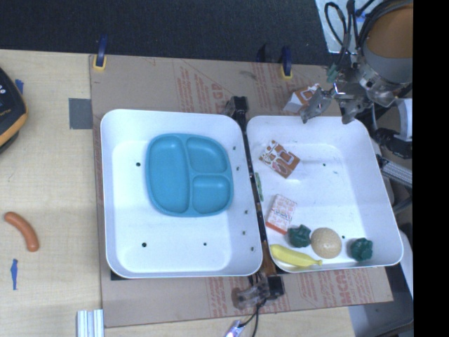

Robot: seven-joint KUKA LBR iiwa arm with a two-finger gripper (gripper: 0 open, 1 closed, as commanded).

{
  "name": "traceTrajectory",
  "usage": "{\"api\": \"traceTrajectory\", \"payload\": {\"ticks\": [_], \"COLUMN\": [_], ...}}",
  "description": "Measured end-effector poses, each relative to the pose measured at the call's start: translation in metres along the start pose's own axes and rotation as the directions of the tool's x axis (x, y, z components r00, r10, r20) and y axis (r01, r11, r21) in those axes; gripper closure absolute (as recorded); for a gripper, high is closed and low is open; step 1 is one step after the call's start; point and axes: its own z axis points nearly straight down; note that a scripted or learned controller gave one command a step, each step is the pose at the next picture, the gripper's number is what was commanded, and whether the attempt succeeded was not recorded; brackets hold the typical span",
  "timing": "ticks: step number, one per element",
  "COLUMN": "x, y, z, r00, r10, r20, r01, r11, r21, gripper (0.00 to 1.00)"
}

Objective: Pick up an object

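Note:
My gripper [330,112] hangs over the far rim of the right bin [365,160], open, with nothing between its two spread fingers. In that bin lie a brown patterned packet [279,159] near the far left and a red-and-white packet [280,213] lower down. Along the near edge sit a yellow banana [295,257], a dark green piece [299,235], a beige ball [325,242] and a second green piece [361,248]. All of these are well apart from the gripper.
The left bin [119,188] holds a blue divided plate [189,174]. A sausage [22,230] lies on the bench at far left, near a black-and-yellow device [10,107]. A small orange-white packet [302,95] rests just beyond the right bin's far rim.

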Motion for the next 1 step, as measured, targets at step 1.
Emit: {"api": "traceTrajectory", "payload": {"ticks": [1], "x": [0.0113], "y": [-0.0411], "z": [0.1365], "r00": [1.0], "r10": [0.0], "r20": [0.0], "r01": [0.0], "r11": [1.0], "r21": [0.003], "gripper": [0.0]}}
